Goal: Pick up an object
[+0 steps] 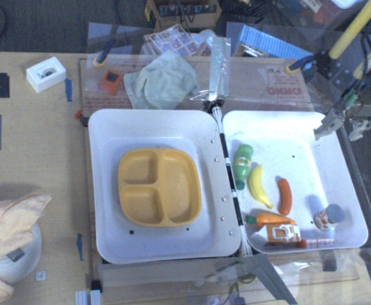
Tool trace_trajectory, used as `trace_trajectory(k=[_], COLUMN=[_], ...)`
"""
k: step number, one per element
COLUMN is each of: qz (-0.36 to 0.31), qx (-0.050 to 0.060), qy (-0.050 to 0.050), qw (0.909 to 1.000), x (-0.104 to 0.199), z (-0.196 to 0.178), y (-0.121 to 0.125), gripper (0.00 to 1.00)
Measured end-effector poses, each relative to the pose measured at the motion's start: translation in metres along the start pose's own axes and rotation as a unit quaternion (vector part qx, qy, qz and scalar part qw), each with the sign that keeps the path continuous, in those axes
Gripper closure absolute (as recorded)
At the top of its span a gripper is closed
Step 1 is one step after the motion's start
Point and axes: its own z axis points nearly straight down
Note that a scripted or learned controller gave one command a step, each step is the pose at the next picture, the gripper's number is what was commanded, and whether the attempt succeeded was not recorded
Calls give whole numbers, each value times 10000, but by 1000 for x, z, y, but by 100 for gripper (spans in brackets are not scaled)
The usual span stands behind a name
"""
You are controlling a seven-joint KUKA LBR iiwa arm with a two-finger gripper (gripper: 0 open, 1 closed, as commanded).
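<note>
My claw [338, 121] hangs at the upper right rim of the right bin [300, 129], holding nothing; whether it stands wide or narrow I cannot tell. The likeliest object, the banana [258, 185], lies near the bin's left side between the green bottle [242, 165] and the sausage [284, 196], well apart from my claw. Judged light, stiff and smooth, best pinched across its middle.
</note>
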Motion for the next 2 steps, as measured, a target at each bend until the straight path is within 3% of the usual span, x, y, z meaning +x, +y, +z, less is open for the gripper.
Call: trace_trajectory(k=[1, 2], qz=[132, 171], qx=[-1, -131], qy=[-1, -10], qw=[9999, 9998], x=[68, 80], z=[110, 166], y=[-37, -61], gripper=[0, 0])
